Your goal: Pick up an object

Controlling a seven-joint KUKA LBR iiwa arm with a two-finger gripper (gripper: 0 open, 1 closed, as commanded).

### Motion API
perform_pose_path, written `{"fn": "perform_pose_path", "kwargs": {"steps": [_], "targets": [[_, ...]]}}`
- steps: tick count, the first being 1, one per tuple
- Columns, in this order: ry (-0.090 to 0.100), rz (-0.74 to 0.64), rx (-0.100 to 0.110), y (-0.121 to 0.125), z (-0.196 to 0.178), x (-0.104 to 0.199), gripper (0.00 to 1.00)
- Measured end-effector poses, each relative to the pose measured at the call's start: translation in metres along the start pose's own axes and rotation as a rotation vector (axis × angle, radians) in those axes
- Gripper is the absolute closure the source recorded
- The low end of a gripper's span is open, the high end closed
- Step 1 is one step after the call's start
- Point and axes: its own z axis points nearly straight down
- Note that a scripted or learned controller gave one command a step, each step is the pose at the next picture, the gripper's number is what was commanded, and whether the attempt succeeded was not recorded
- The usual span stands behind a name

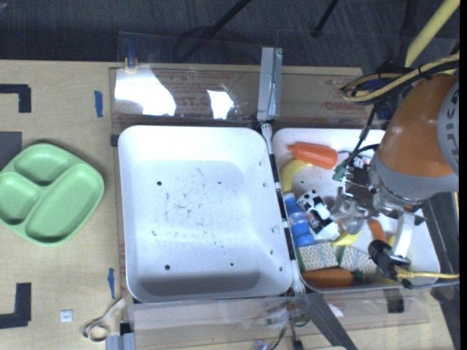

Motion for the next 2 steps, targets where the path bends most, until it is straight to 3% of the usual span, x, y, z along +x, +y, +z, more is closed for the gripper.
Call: {"fn": "perform_pose_path", "kwargs": {"steps": [1, 2], "targets": [[0.000, -0.115, -0.001, 0.039, 0.012, -0.013, 1.00], [0.000, -0.067, 0.003, 0.012, 0.011, -0.036, 1.00]]}}
